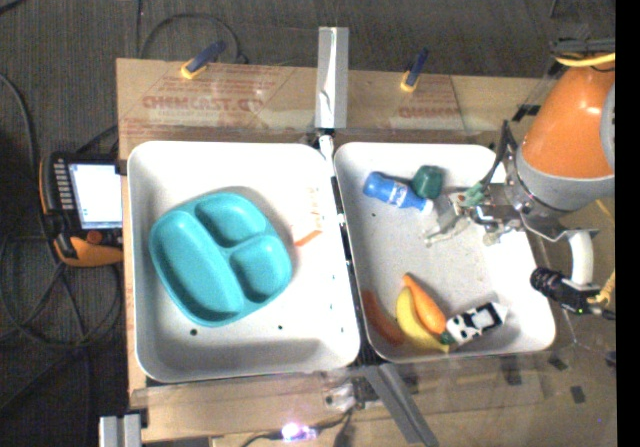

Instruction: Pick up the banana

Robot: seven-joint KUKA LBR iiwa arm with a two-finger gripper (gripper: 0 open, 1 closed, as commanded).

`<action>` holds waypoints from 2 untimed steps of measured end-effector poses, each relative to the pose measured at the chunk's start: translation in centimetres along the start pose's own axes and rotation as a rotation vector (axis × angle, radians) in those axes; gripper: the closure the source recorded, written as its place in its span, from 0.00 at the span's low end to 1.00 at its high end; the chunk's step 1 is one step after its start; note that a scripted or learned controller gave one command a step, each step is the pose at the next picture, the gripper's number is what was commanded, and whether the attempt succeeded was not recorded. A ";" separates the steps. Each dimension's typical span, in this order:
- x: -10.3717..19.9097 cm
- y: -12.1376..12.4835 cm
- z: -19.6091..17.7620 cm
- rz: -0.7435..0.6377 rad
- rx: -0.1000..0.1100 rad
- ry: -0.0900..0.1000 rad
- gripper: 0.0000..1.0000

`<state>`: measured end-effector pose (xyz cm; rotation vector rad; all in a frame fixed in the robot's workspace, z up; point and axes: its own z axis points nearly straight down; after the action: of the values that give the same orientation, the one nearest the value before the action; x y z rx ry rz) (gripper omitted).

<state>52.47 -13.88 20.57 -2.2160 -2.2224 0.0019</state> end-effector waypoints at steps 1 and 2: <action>3.6 -3.6 11.2 -0.115 -0.005 -0.001 0.00; 3.8 -3.7 11.6 -0.365 -0.015 -0.011 0.00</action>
<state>48.74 -10.05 9.02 -1.7854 -2.6029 -0.0038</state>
